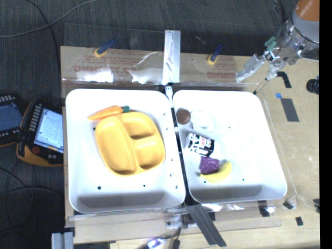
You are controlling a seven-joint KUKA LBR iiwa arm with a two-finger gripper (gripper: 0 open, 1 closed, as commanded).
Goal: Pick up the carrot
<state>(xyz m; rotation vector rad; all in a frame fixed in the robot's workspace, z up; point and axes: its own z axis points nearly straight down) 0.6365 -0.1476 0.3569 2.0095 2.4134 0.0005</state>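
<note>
Two shallow white bins sit side by side on the desk. The left bin contains two items: one yellow divided tray and one carrot, which lies along the tray's upper-left edge, touching it, its green end pointing right. The right bin contains five items: one brown round object, one white cup-like piece, one black-and-white patterned item, one purple object and one banana, the last two touching. The tool hangs above the desk beyond the right bin's upper-right corner, well apart from the carrot; whether its grip is wide or narrow cannot be determined.
</note>
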